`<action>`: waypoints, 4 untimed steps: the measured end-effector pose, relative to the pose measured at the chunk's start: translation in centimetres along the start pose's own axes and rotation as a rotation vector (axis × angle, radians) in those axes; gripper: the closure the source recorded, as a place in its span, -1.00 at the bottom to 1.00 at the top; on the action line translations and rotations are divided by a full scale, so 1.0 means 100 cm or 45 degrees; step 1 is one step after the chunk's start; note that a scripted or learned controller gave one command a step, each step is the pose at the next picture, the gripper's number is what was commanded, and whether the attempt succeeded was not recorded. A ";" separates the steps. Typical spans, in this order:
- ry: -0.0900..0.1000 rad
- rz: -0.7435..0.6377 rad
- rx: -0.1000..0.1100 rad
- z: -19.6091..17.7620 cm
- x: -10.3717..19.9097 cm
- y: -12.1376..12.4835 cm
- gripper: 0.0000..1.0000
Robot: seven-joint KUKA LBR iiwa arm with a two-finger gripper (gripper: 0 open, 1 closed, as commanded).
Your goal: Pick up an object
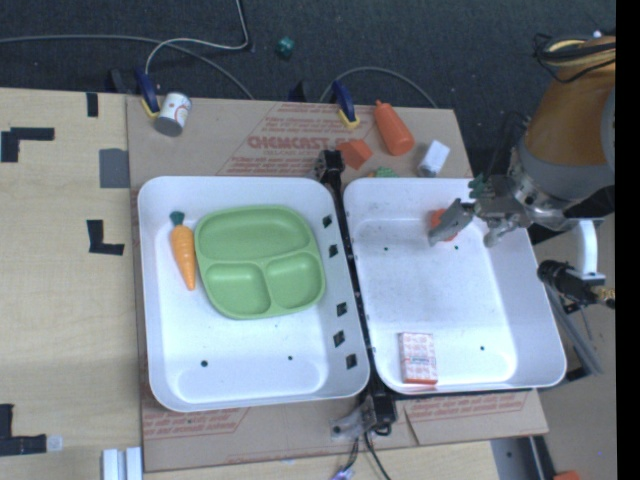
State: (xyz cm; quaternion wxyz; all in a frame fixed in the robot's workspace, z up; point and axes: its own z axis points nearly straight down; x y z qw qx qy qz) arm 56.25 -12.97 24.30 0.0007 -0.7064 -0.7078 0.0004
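1. the jaws hang over the upper part of the right bin, reaching in from the right on the grey arm with its orange band.
2. the two fingers stand spread apart, one pointing left toward about the bin's upper middle, the other lower and to the right.
3. a small red-orange object sits right at the tip of the left finger, touching or just beside it; whether it is pinched between the fingers cannot be told, and it does not appear clamped.
4. its shape is blocky and small; finer detail is too blurred to read.
5. a flat rectangular packet, pink and white with a printed face, lies near the lower edge of the right bin, well apart from the jaws.
6. the left bin holds a green plate, smooth plastic with rounded corners and three compartments.
7. a toy carrot, orange and tapered with a green top, lies just beside the plate's left edge.
8. both bins are shallow, white and glossy, speckled with small dark marks, and rest on a cardboard sheet on the counter.
9. above the bins on the cardboard lies an orange bottle-like shape.
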 end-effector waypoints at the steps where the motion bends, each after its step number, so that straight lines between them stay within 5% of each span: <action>1: -0.001 0.003 0.002 0.076 -0.067 0.007 -1.00; 2: -0.001 -0.002 -0.009 0.156 -0.031 0.084 -1.00; 3: -0.001 0.000 -0.007 0.157 -0.014 0.107 -1.00; 4: -0.004 -0.002 -0.007 0.146 -0.015 0.107 1.00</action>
